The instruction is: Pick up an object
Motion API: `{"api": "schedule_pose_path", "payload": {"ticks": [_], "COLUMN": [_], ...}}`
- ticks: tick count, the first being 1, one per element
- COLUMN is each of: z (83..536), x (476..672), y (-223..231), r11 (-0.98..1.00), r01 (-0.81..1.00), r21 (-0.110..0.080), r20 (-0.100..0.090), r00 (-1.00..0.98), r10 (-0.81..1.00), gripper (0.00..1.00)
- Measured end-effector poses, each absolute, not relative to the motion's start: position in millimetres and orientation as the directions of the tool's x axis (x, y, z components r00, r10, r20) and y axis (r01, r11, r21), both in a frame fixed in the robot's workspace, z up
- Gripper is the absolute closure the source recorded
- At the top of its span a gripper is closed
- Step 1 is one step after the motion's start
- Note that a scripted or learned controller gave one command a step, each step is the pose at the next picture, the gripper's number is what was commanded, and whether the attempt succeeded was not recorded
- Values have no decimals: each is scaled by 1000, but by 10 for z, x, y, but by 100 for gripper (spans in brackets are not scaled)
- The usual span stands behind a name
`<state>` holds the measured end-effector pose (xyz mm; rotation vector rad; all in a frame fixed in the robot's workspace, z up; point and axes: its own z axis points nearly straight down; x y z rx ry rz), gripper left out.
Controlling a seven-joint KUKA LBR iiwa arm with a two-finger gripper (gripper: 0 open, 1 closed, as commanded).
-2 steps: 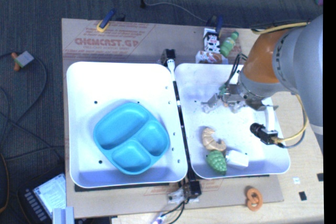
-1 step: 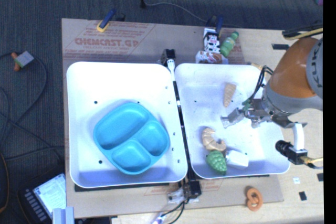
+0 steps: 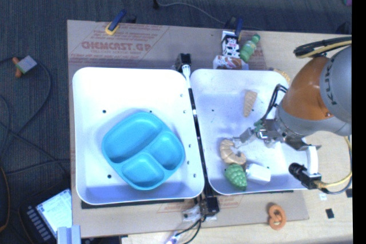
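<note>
Two bins fill the bench: the left bin (image 3: 86, 88) holds a blue tray (image 3: 143, 150). In the right bin (image 3: 217, 86), the gripper (image 3: 247, 137) hangs spread just above a tan pastry (image 3: 230, 151), gripping nothing; a green toy (image 3: 236, 176) lies below.

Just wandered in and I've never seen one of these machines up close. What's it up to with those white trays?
A grey and orange robot arm reaches in from the right over the right bin, trying to pick up an object. Its gripper sits low, next to a tan doughnut-like toy. A green bumpy toy, a small white block and a cone-shaped piece lie in that bin too. Nothing looks lifted yet. The left bin holds a blue divided plate.
</note>
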<state>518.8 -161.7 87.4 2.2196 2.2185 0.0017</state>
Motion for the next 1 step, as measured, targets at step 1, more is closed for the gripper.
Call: {"api": "schedule_pose_path", "payload": {"ticks": [1], "z": [993], "x": [4831], "y": [-1303], "r11": [0], "r01": [1000], "r21": [-3], "r20": [1], "r00": [0], "r10": [1000], "gripper": [0]}}
